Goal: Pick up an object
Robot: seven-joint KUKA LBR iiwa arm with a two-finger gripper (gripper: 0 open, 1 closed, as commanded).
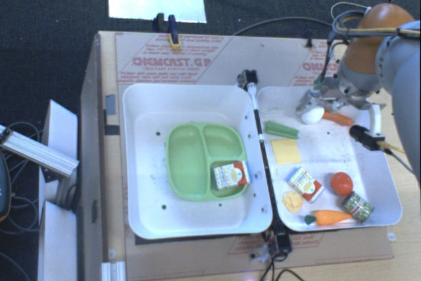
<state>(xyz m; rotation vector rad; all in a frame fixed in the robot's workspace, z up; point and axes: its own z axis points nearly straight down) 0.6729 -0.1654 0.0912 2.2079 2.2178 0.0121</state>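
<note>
While the arm [388,43] reaches in from the right, the camera view reads as follows.

Hand: hand [314,104] low over the far part of the right bin [388,197], at the white egg [312,115]; cannot tell whether it is apart or together, nor whether it touches the egg.
Egg: lies on the right bin's floor near the far wall, just beside a small orange carrot [338,119].
Right bin, far half: green stick [281,129] near the divider, yellow cheese slice [287,151] just in front of it.
Right bin, near half: small carton [306,183], pale yellow round piece [293,201], red tomato [341,183], green-labelled can [357,206], larger carrot [331,217] along the near wall.
Left bin: left bin [151,108] holds a green divided plate [197,161]; a second small carton [230,176] sits in the plate's near right compartment.
Tabletop: tabletop [197,59] carries both bins side by side.
</note>
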